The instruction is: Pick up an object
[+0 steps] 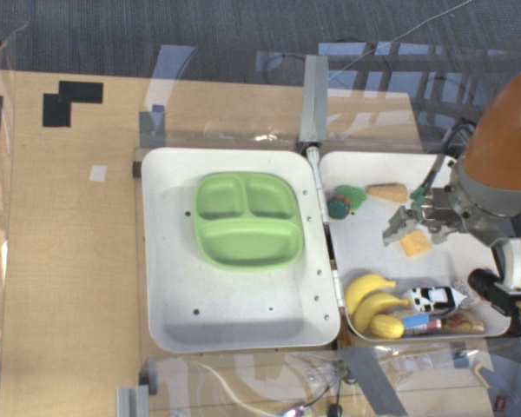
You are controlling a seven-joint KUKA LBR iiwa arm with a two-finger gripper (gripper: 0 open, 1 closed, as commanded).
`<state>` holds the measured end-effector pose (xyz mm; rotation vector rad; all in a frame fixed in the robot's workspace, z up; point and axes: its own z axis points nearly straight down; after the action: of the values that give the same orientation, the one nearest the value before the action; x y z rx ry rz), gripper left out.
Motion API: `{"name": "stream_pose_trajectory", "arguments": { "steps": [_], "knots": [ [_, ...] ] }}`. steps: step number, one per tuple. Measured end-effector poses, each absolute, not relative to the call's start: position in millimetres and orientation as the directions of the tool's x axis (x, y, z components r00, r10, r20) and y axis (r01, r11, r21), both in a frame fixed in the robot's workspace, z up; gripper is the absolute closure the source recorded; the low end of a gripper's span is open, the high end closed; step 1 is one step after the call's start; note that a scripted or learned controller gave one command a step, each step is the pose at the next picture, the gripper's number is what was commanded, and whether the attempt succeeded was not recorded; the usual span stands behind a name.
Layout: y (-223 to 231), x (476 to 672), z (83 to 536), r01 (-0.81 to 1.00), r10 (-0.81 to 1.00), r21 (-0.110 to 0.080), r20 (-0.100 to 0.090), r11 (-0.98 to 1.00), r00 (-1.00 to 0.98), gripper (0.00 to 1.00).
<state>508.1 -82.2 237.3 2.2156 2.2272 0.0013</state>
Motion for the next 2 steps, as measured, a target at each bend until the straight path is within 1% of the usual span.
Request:
{"name": "stream_pose_trajectory", "arguments": {
  "steps": [1,2],
  "knots": [
    [-124.0,571.0,107.5,0.986,0.986,0.007,-0.003,0.167,-0.167,0.0],
    [-119.2,619.5,89.7,0.998,0.998,0.014,-0.001,0.069,-0.069,0.0]
  ]
}}
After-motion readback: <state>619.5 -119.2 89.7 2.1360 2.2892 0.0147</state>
